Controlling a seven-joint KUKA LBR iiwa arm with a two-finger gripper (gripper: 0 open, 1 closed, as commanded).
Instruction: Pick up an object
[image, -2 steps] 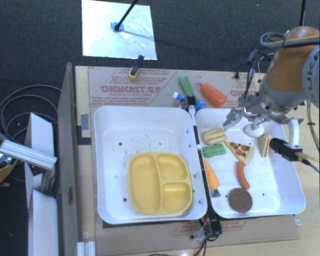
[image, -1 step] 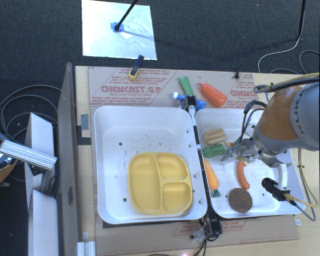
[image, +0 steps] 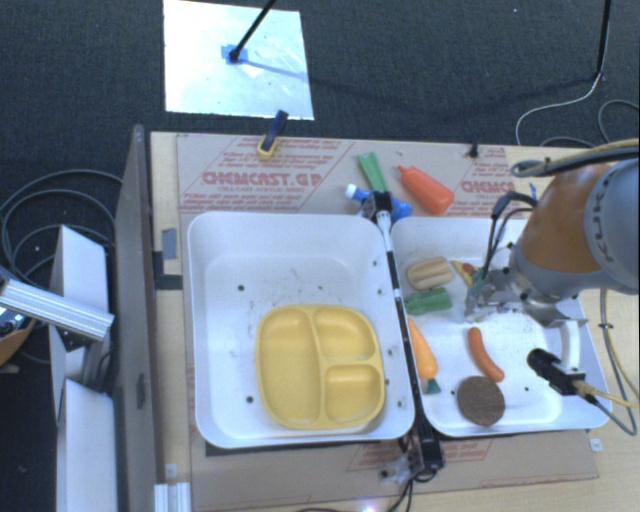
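My gripper (image: 480, 297) hangs low in the right bin (image: 520, 420), near its middle. Just below it lies a small red sausage (image: 484, 353). To its left are a tan bun (image: 430, 271) and a green piece (image: 427, 300). A small yellow and red item (image: 465, 270) sits just above the gripper's left side. An orange carrot (image: 422, 355) lies along the bin's left wall. At the front of the bin rests a round brown cookie (image: 481, 400). I see nothing between the fingers.
The left bin (image: 230, 250) holds a yellow divided plate (image: 320, 365). Behind the bins, on the cardboard, lie an orange carrot-like toy (image: 425, 190), a green piece (image: 372, 172) and a small blue item (image: 400, 209). The arm's orange band (image: 560, 225) covers the right bin's far right.
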